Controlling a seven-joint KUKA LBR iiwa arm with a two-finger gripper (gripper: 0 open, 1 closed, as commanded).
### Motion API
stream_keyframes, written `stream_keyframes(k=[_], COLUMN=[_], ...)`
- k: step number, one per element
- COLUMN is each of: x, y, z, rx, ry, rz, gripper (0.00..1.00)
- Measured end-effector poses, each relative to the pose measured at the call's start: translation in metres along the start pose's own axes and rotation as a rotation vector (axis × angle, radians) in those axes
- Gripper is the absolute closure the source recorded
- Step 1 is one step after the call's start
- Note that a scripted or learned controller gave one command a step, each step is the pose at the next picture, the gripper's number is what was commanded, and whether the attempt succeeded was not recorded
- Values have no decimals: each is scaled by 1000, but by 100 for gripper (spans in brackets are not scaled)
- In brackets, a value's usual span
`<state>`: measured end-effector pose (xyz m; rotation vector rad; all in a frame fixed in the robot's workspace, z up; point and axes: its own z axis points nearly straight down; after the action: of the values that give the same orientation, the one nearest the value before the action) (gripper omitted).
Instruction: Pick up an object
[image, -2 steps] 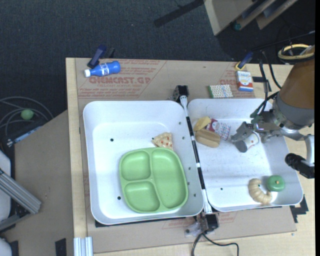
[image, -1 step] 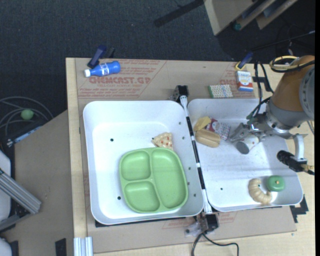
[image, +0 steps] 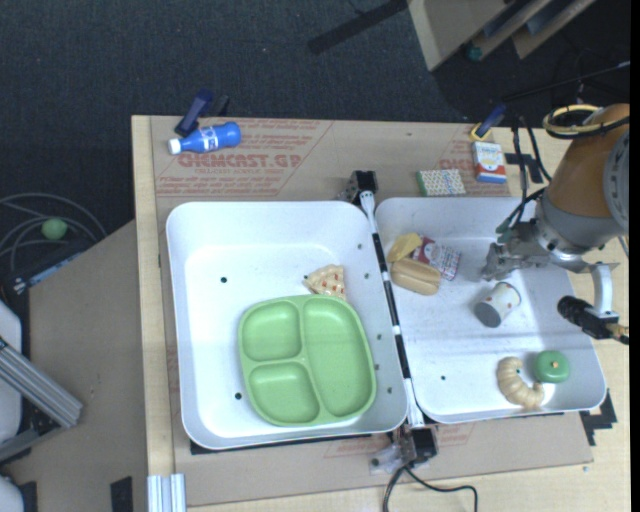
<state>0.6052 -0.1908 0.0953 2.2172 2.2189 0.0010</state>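
In the right bin (image: 450, 400), my gripper (image: 496, 263) hangs low near the middle, just above a small grey and white cup (image: 493, 304) lying on its side. Left of the gripper lie a hot dog bun (image: 416, 278), a yellow piece (image: 404, 246) and a red and white packet (image: 441, 258). A croissant-shaped piece (image: 519, 383) and a green round object (image: 551, 367) rest near the bin's front right corner. Nothing shows held by the gripper.
The left bin (image: 200, 300) holds a green divided plate (image: 305, 358) and a small pizza-like slice (image: 326, 281) by its right wall. Outside the bins, a blue and white bottle (image: 205, 137) and small cartons (image: 488, 160) lie on the cardboard at the back.
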Motion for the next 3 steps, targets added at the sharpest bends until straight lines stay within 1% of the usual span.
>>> stream_keyframes(k=[1, 2, 3], x=[0, 35, 35], y=[0, -45, -43], z=[0, 11, -1], rx=[1, 5, -1], ry=[0, 3, 1], rz=[0, 0, 1], gripper=[0, 0, 100])
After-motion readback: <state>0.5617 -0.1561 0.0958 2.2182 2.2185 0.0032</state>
